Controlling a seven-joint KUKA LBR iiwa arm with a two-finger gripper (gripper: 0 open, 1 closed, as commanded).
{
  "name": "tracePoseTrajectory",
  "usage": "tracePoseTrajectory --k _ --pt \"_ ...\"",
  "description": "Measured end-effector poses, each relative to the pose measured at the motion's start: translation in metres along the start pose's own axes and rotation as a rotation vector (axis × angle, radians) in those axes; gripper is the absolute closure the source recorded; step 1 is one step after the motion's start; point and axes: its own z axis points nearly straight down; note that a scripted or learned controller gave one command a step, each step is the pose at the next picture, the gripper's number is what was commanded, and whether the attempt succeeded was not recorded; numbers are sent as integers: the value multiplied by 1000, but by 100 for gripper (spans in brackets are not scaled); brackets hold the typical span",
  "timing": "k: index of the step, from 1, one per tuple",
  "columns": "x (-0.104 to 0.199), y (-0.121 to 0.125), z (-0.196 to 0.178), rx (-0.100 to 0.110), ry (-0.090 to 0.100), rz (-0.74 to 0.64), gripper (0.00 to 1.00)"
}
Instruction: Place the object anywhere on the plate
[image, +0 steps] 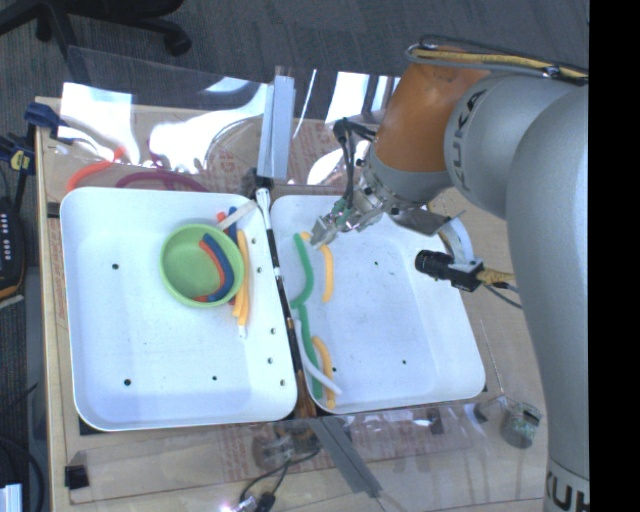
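the claw (328, 228) is seen low over the upper left corner of the right bin (420, 340), its tip just above the top ends of a green strip (303, 268) and a yellow strip (326, 268) that lie side by side near the bin's left wall; whether the claw is spread or closed cannot be told from this slant, and nothing can be made out held in it. the object meant by the task is judged to be one of these strips, most likely the green or the yellow one directly beneath the claw, though which one cannot be settled. further down the same wall, more thin pieces, yellow and white (320, 365), are bunched together. the strips are judged to be light, soft and bendable, so they would be expected to droop and swing when lifted; a hold near the middle of a strip would be steadier than one at its tip, and their flat, smooth look suggests they may slip out of a shallow pinch. the green plate (176, 262) rests in the left bin (130, 340), well apart from the claw, with red, blue and yellow pieces lying on and beside its right rim. both bins are carried by the counter (400, 440), and the dividing walls between them would have to be cleared on the way across.
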Motion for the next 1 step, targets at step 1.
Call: tracePoseTrajectory --k 1 --pt "0 0 0 0 0 0 0"
